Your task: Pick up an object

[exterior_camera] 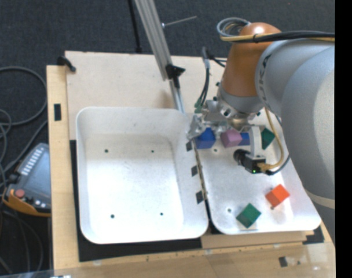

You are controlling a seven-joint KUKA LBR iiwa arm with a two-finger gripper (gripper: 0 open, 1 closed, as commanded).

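Observation:
My gripper (212,122) is low over the far left corner of the right bin (292,220), under the orange wrist band. A blue block (206,138) lies right below it, against the wall between the two bins. A purple block (231,138) sits just to the right of the blue one, partly under the wrist. Whether the gripper touches either block is hidden by the wrist. Farther forward in the same bin lie an orange block (277,195) and a green block (248,215). A dark green piece (267,138) shows beside the arm.
The left bin (129,112) stands beside the right one, sharing a middle wall. A slanted aluminium pole (156,33) rises behind the bins. A black cable with a connector (248,161) hangs from the wrist. Cables and a pendant (31,178) lie off the bench at left.

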